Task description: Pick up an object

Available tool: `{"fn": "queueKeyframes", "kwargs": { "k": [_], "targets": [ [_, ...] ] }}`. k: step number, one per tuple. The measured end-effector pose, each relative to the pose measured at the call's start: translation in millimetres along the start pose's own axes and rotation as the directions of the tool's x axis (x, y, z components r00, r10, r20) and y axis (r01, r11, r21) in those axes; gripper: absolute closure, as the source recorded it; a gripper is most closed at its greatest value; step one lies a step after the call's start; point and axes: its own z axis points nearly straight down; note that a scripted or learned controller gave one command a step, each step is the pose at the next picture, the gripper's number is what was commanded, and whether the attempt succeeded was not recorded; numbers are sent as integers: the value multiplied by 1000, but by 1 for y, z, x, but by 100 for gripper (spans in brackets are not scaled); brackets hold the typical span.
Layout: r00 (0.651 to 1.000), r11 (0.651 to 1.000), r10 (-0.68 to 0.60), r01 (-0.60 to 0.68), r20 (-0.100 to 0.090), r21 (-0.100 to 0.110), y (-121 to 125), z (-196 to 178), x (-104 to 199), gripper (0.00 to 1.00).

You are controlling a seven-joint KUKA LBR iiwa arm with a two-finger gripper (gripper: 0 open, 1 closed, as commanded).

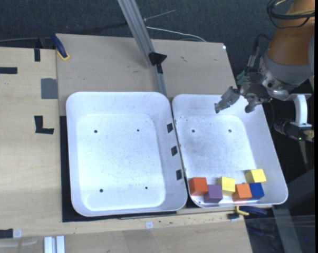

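Note:
Several small blocks lie along the near edge of the right bin (264, 136): an orange block (198, 185), a purple block (215, 193), a yellow block (228, 184), a second orange block (243, 192), a blue block (256, 191) and another yellow block (255, 175). My gripper (235, 103) hangs over the far right corner of that bin, well away from the blocks. Its two fingers are spread apart with nothing between them.
The left bin (74, 141) sits beside the right one, its rim touching it in the middle. A slanted metal pole (137, 22) rises from the back of the bench above the gap between the bins. The arm's orange-banded body (290, 30) stands at the right.

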Motion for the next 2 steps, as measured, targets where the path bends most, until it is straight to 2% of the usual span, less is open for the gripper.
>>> {"fn": "queueKeyframes", "kwargs": {
  "k": [1, 2],
  "targets": [
    [1000, 1000, 2, -2, 0, 8, 2, 69, -6, 0],
    [1000, 1000, -3, 3, -3, 0, -34, 35, 43, 0]
  ]
}}
